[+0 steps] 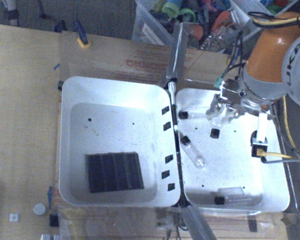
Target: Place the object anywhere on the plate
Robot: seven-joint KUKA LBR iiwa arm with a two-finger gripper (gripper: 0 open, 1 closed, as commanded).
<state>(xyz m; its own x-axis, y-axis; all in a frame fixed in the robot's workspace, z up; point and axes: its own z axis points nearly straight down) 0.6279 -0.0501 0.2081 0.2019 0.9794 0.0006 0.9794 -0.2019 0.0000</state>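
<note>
the objects in play look like small clear tubes with black caps, all lying in the right bin (276,198). one tube (192,150) lies at a slant near that bin's left wall, its black cap toward the top left. a second tube (234,196) rests along the near edge, black cap at its left end. a third tube (195,114) sits near the far left corner, close under the arm's wrist. a small black piece (214,133) lies on the bin floor between them.

the plate, if that is what the dark ribbed rectangular slab (115,172) is, lies flat in the left bin (82,100), toward its near side, well apart from all the tubes.

the gripper (222,112) hangs over the far part of the right bin, close to the third tube; from here i cannot tell its state, nor whether anything is in it. above it the orange band (270,50) and grey arm reach in from the right.

beyond the bins on the worktop (16,100) stands a clear tub of coloured items (196,11).
</note>
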